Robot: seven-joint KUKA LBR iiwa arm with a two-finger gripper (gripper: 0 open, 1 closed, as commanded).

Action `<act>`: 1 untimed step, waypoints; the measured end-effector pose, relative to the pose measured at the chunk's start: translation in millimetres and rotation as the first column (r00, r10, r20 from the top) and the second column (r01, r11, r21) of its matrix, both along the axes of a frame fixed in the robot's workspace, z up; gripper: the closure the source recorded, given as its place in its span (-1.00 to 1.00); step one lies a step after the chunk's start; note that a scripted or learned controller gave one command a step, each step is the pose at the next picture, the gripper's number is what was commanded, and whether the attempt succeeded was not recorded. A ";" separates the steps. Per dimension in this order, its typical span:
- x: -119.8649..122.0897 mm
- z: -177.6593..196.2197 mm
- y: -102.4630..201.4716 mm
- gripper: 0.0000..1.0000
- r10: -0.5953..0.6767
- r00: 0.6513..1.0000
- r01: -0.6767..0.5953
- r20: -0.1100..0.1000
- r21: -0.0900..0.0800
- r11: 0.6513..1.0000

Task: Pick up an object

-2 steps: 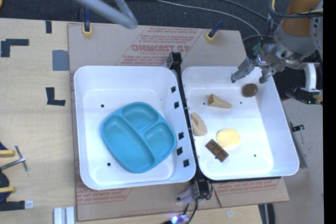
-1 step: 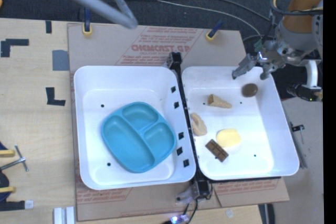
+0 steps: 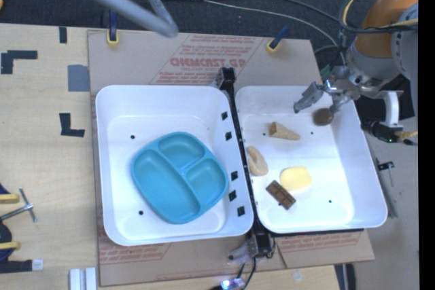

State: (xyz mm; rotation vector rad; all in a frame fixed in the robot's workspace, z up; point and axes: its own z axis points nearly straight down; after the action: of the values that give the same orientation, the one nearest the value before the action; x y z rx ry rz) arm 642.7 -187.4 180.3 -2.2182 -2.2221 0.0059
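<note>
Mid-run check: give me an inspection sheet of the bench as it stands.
Surface: two white bins side by side on cardboard.
Job's things: right bin holds a tan wedge, an oval piece, a yellow round piece, a brown bar and a dark round piece.
Clutter: blue divided plate, left bin.
End effector: above the right bin's far corner.
Cables: dark cables behind the bins.
Surroundings: clamps on the cardboard's far edge.

- The arm (image 3: 380,17) is reaching in from three o'clock, its orange band sitting up near the one o'clock corner.
- The wrist is angling down and toward nine o'clock.
- The gripper (image 3: 318,105) is hanging low, its two fingers spread apart, one pointing out toward eight o'clock, the other dropping toward six.
</note>
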 end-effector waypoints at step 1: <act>-3.4 -59.7 6.8 -1.00 0.001 1.000 -0.001 0.001 0.000 1.000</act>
State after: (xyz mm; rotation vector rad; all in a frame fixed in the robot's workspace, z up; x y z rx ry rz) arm 639.3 -180.6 120.6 -2.2177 -2.2239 0.0042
